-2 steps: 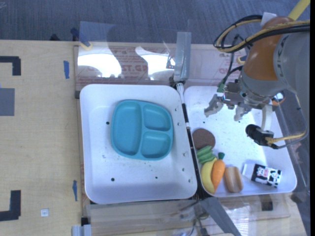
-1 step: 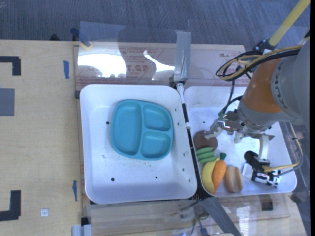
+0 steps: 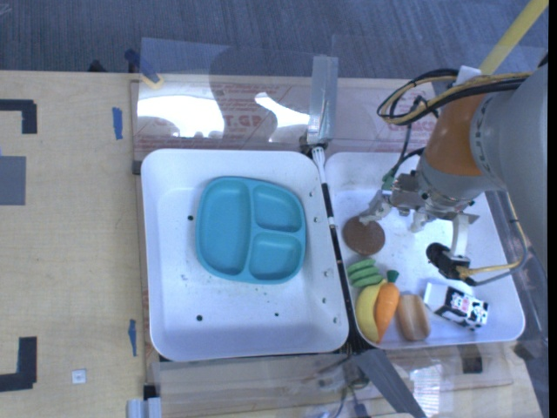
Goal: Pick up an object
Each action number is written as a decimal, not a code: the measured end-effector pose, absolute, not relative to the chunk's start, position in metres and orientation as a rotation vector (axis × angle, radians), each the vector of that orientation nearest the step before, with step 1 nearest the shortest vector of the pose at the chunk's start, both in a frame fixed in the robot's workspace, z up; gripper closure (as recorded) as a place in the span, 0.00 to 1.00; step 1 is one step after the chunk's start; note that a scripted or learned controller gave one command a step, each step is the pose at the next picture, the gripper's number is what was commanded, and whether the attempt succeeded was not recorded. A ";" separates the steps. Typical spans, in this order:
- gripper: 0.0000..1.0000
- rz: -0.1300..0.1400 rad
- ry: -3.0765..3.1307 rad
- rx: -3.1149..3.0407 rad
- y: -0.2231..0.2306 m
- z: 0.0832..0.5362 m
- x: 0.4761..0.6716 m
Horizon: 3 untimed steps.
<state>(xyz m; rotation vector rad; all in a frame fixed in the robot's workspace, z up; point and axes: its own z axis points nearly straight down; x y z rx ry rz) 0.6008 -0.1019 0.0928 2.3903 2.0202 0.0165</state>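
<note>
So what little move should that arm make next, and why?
Probably lower straight down: the gripper hangs open in the right white bin, beside the round brown cookie-like disc, with nothing between its fingers yet.

left bin: holds a blue divided plate
bench: light wood, black tape marks, blue tape bits

Blue-grey carpet covers the floor beyond a light wooden bench. Black tape marks and blue tape strips dot the benchtop.
</note>
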 end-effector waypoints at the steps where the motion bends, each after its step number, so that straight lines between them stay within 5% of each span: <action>1: 0.00 0.016 2.067 2.357 -0.102 0.091 0.497; 3: 0.00 0.018 2.403 1.995 -0.099 0.092 0.487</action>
